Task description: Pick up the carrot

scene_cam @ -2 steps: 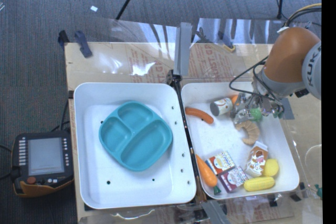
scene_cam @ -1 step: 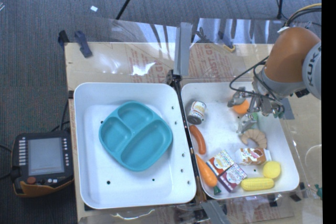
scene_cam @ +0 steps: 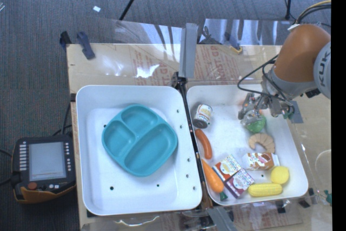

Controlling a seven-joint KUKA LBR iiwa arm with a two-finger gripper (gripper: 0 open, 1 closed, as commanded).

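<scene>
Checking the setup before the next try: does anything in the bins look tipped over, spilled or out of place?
Little stands out. The small can lies on its side in the right bin, and the carrot rests against that bin's left wall. The blue plate sits askew in the left bin. Nothing spilled.

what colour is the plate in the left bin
Teal blue plate, seen in the camera view.

Plate [scene_cam: 140, 139] in L bin [scene_cam: 86, 116], carrot [scene_cam: 212, 176] in R bin [scene_cam: 298, 162].
</scene>
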